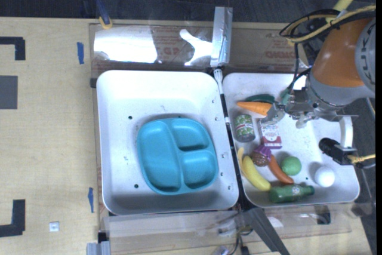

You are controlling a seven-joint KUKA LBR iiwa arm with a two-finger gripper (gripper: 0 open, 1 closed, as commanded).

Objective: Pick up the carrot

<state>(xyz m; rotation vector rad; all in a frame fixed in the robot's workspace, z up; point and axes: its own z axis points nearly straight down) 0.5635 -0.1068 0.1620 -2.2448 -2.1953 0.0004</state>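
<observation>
Honestly, going off the one overhead camera view, quick rundown:

carrot (pixel 253 108): lying flat in the right bin (pixel 340 188), just to the left of the gripper (pixel 276 116), fat orange end pointing away from it and the tip nearly at the fingertips. Touching or just short of them? Can't tell.

gripper state: reaching in from the right, low over the bin. Whether the fingers are spread or closed, I can't tell from this angle, and nothing visibly sits between them.

how it'll handle: looks like a toy carrot, so my guess is light, stiff and slick. The taper is the catch, a pinch at the thin tip could squirt it out.

where to grab: across the thick middle, I'd say.

neighbours: small can (pixel 243 127) just below the carrot, dark green vegetable (pixel 260 98) right behind it. Tight spot.
</observation>
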